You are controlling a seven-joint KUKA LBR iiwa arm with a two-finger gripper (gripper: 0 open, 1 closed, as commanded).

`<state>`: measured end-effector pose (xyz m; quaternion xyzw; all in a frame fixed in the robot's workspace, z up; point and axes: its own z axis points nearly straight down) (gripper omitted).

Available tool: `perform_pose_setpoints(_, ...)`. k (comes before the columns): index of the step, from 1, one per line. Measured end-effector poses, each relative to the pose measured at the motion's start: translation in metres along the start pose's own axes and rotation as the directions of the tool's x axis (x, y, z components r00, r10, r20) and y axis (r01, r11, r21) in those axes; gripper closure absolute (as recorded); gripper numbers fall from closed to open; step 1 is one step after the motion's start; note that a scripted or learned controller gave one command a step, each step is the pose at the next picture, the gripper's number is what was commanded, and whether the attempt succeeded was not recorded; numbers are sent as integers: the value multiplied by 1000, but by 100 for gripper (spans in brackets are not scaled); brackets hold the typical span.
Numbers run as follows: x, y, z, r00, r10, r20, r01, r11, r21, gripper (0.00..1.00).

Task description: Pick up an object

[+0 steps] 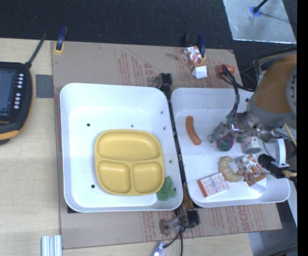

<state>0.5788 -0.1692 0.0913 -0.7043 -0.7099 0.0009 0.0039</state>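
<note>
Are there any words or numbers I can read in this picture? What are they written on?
None can be read.
Cardboard sheet under the bins: faint red print, too blurred.
Small carton above the bins: too small.
Red-and-white packet in the right bin: too small.
Orange-edged screen device at left: nothing legible.

Pale wood bench point(15, 185), brown cardboard sheet point(137, 63), dark floor point(116, 7) beyond.

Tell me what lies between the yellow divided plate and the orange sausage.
In the camera view, between the yellow divided plate and the orange sausage lie bare white bin floor and the two bins' adjoining rims. The green broccoli piece sits lower, off that line.
</note>
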Motion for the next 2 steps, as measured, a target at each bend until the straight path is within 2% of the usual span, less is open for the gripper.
perform_pose_setpoints(1, -2, 0, -10, 1000, -2, 4, 2, 1000, 2, 100)
perform_pose_setpoints(2, 66, 33, -82, 1000, 0, 4, 0, 1000, -8, 100)
